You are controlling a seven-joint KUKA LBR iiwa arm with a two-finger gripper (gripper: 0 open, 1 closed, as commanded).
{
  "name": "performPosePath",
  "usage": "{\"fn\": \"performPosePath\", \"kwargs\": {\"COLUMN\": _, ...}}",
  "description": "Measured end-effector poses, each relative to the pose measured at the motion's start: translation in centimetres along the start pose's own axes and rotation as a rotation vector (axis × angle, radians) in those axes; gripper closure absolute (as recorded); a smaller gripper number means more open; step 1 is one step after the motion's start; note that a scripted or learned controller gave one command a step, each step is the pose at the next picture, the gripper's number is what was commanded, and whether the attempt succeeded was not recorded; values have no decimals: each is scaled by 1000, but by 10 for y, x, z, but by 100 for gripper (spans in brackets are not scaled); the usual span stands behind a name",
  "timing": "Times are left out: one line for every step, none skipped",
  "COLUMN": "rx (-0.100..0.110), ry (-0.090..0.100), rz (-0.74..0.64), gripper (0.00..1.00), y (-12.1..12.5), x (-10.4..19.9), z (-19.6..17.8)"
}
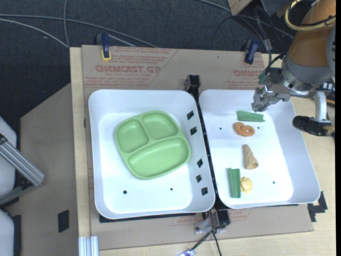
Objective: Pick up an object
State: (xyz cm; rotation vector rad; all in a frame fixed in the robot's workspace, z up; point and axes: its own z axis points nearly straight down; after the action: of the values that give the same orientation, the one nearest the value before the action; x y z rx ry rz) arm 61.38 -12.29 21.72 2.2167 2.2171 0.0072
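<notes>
**Gripper poised over the far end of the right bin**

Nearest the camera, in the right bin, a green stick is seen lying lengthwise, with a small yellow piece touching it at 3 o'clock. Just beyond these, at 12 o'clock from the yellow piece, a tan cone is found, its tip pointing away. Farther on, an orange pretzel is laid flat, and just past it a second green bar is set crosswise.

In the left bin, a green divided plate is placed near the middle, tilted slightly, three compartments facing up.

At the far end of the right bin, the gripper is seen above the green bar's 1 o'clock end, close to it or touching; contact cannot be judged. Nothing is shown between the fingers. Whether they are spread or pressed together cannot be told, since they are blurred against the bin. Behind it, the arm is seen rising at 2 o'clock.
</notes>
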Motion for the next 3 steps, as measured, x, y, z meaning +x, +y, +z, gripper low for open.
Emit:
{"fn": "performPosePath", "kwargs": {"rx": 3, "ry": 1, "rz": -1, "gripper": 100, "y": 1, "x": 0, "z": -33}}
{"fn": "performPosePath", "kwargs": {"rx": 12, "ry": 4, "rz": -3, "gripper": 100, "y": -19, "x": 48, "z": -23}}
{"fn": "performPosePath", "kwargs": {"rx": 10, "ry": 5, "rz": -6, "gripper": 100, "y": -32, "x": 97, "z": -30}}
